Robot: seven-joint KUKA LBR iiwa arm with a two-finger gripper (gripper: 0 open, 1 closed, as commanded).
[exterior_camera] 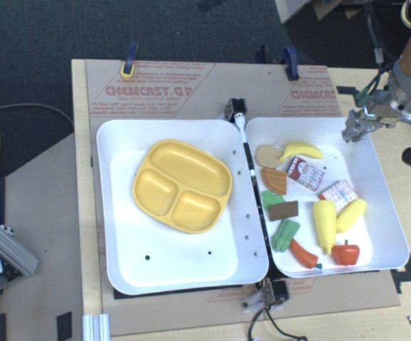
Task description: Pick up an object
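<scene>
I see my gripper (355,130) at the frame's right edge, above the right bin's (383,183) upper right corner; whether it is spread, I cannot tell. Nearest it, lower left, lies one toy banana (301,150) among roughly eleven toy foods. The left bin (113,190) holds one yellow divided plate (183,185)

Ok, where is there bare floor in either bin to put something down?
The left bin has bare floor in front of and left of the yellow divided plate. The right bin is bare along its right side and far right corner, under the hand. It is crowded from the banana down to the tomato.
</scene>
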